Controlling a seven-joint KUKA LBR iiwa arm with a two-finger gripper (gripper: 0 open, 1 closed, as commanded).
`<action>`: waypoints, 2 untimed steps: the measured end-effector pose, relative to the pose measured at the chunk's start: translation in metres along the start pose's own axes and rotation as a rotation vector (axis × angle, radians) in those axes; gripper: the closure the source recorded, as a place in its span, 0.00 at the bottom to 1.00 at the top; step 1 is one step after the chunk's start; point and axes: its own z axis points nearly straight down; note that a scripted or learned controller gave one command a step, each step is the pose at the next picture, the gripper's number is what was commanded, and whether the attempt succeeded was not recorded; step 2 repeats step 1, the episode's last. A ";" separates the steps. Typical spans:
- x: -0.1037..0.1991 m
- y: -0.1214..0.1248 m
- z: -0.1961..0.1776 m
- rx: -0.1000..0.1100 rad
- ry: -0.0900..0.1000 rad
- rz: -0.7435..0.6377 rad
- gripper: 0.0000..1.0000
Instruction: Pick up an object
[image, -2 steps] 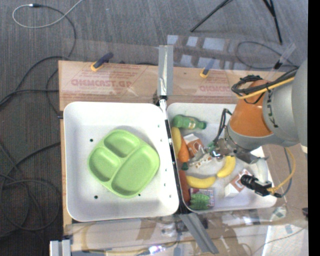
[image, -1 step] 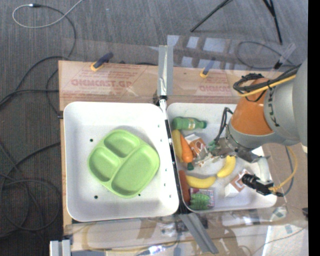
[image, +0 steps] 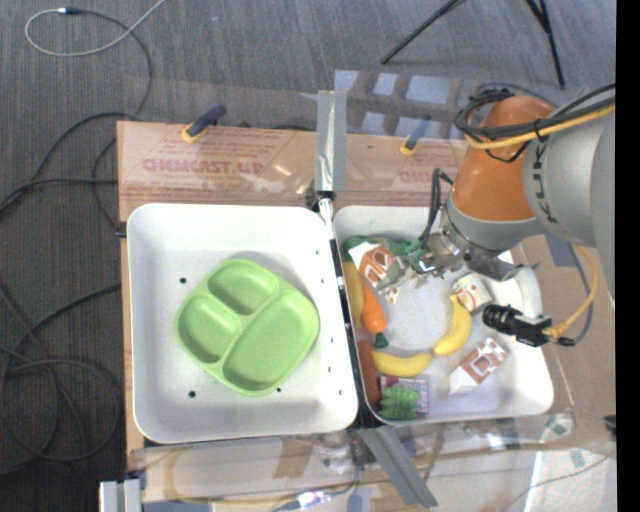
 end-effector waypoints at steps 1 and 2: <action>0.072 -0.052 -0.021 0.003 0.000 0.086 1.00; 0.072 -0.052 -0.021 0.003 0.000 0.086 1.00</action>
